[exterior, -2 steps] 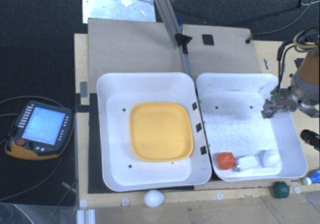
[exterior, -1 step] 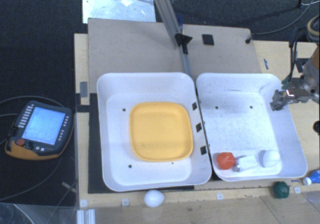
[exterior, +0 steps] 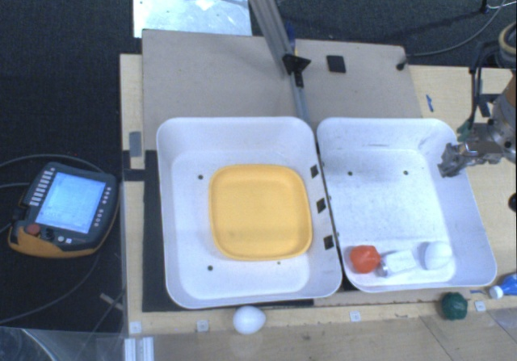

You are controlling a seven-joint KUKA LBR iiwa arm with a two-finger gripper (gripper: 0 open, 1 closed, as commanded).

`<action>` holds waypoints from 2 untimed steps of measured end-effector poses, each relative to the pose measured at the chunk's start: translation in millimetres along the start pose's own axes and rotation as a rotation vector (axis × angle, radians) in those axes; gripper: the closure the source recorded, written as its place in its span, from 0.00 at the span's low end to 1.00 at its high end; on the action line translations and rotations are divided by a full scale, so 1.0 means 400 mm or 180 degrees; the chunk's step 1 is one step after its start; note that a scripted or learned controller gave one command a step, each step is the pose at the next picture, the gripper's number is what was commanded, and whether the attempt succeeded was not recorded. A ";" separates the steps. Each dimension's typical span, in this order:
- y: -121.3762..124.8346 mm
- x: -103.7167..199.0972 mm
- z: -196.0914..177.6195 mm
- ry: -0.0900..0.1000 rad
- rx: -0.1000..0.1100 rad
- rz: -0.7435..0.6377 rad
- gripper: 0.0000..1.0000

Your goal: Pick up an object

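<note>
You have two white bins side by side on the bench: the left bin (exterior: 182,190) carries a square yellow plate (exterior: 261,211) in its middle, and the right bin (exterior: 388,190) keeps its things in a row along the near wall. The gripper (exterior: 452,159) sits at the right bin's far right rim, and you cannot tell from here how it is set (it reads as a small dark lump against the white). What matters for the coming move is that the pickable things lie toward the near edge and a little leftward from it. From left to right they are a red ball (exterior: 363,258), a small white bottle (exterior: 398,262) lying with its long axis along the wall, and a white egg (exterior: 436,254), nearest the gripper. All three crowd the wall. Outside the bins, a second white egg (exterior: 249,320) and a dark green ball (exterior: 453,305) rest on the bench edge (exterior: 388,317).
</note>
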State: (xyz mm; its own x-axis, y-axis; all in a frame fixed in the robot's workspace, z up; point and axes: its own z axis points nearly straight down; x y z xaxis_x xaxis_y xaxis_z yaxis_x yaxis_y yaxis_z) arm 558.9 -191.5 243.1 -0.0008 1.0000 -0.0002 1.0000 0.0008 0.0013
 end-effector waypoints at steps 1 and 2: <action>0.004 0.124 0.029 0.0003 0.0003 -0.0012 1.00; 0.014 0.273 0.014 0.0005 0.0000 -0.0016 1.00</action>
State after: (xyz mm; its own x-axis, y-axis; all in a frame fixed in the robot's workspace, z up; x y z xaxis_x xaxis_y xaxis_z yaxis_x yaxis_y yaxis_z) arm 564.5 -82.4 237.7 -0.0059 1.0000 0.0014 1.0000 0.0059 0.0014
